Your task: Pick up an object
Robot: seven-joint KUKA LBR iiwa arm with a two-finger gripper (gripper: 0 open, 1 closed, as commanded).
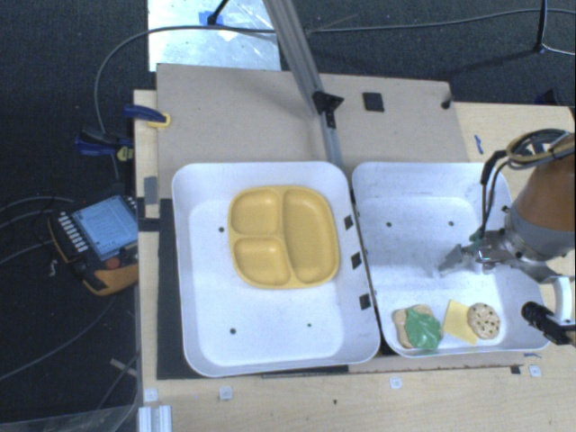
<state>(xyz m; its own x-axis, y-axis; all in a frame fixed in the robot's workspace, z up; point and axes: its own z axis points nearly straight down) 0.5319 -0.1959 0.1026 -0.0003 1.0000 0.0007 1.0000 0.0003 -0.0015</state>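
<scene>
the tool (454, 259) hovers in the right bin (405, 196) at the frame's right, holding nothing visible, its opening impossible to judge; the cookie (484, 320) on a yellow wedge (457, 320) lies just below it, toward the lower right

Left bin (207, 331): holds a yellow divided tray (283, 237), lying flat towards the far side
Right bin (405, 205): green toy (421, 328), yellow wedge (458, 320) and cookie (484, 319) in a row along the near edge
Tool (455, 259): low over the right bin, apart from the three items
Arm (544, 210): enters from the right
</scene>
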